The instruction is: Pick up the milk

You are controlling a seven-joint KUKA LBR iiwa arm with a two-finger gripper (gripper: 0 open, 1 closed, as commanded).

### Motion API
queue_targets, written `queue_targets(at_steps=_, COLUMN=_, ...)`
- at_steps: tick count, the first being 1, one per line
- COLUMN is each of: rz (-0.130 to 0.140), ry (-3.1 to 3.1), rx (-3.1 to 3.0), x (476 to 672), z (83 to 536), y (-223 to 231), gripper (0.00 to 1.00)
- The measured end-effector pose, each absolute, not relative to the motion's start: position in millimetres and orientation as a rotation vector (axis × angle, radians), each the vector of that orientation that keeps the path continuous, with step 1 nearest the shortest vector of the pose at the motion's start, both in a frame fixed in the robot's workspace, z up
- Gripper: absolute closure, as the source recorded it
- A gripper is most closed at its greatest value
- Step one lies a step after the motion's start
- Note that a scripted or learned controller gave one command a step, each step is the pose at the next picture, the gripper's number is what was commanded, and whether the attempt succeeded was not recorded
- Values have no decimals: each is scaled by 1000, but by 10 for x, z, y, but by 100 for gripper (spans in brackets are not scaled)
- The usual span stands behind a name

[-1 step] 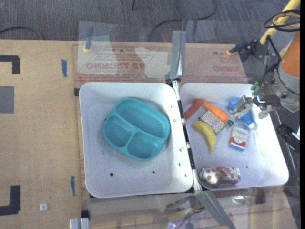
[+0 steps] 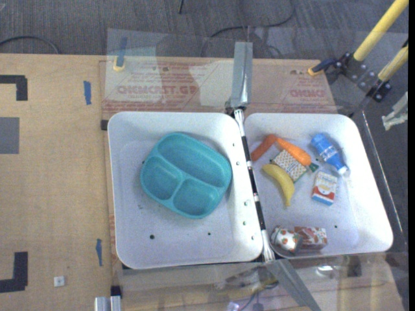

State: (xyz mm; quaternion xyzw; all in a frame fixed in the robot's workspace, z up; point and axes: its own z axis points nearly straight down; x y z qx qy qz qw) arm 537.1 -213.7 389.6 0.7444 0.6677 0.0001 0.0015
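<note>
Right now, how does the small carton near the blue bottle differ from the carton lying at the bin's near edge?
The small carton sits mid-bin, showing a white face with red marking; the long carton lies on its side against the near wall of the right bin and looks mostly red. The small carton stands clear of other items, below the blue bottle; the long carton touches a can. Both are small boxes in that bin.

Light even, diffuse, from overhead. My view soft overall, slight blur, low resolution. Small print on red-and-white milk carton unreadable. Two shallow white plastic bins bright, near washed out, faint bluish shading along inner walls. Teal three-compartment plastic tray throws thin soft shadow at lower edge. Clear plastic sheets behind bins catch pale glare. Grey carpet at top dimmer.
</note>
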Motion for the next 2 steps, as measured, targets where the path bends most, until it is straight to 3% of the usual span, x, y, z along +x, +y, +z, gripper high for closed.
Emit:
queue_targets(at_steps=1, rz=1, ry=1901, rx=2497, x=5699, z=4357, y=-2085, gripper=0)
queue_targets(at_steps=2, rz=1, ry=1502, rx=2756, x=6208, z=4355, y=-2148, gripper=0)
